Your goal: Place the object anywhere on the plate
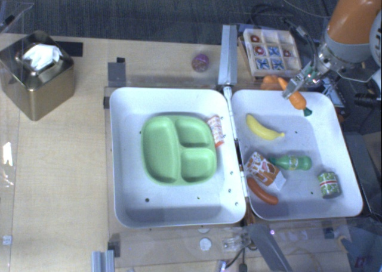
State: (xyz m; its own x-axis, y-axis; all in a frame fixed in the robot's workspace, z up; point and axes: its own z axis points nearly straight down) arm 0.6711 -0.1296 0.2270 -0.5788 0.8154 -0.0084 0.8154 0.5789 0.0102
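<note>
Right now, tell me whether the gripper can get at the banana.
Probably yes. The banana lies alone on bare bin floor, nothing on it, and the gripper hangs close above the same bin's far edge, beside a carrot.

The arm [358,8] shows as a broad, rounded orange shell, smooth and glossy, with a paler grey body section along its edge. Below the orange part sits a silver-grey metallic wrist collar. From it a slim tool [301,83] extends, made of thin pale metal parts with small dark details; its finer features are too small to make out.
</note>
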